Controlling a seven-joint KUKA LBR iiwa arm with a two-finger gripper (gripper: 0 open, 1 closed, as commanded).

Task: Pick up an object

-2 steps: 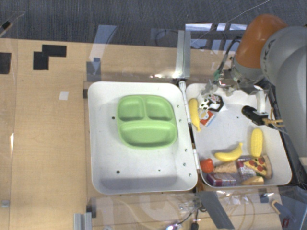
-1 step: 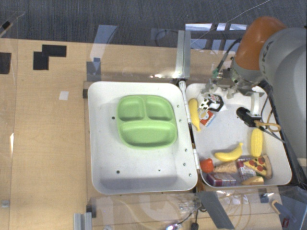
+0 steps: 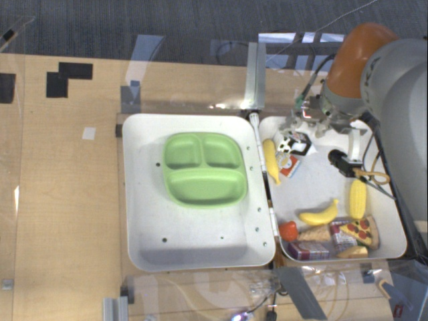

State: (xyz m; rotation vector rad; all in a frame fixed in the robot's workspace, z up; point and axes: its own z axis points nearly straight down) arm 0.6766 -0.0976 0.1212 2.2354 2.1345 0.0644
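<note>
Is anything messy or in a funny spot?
Mostly tidy. One banana leans against the right bin's left wall, while the other food crowds its near edge. The green plate sits straight in the left bin.

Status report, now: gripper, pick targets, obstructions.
Gripper low over right bin, far end, above small red-and-white packet. Nothing seen between its fingers. Banana close alongside by the divider. Green tray in left bin.

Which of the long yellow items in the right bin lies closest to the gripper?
The yellow one lying along the right bin's left wall, beside the gripper. The curved banana and corn cob lie farther away.
</note>
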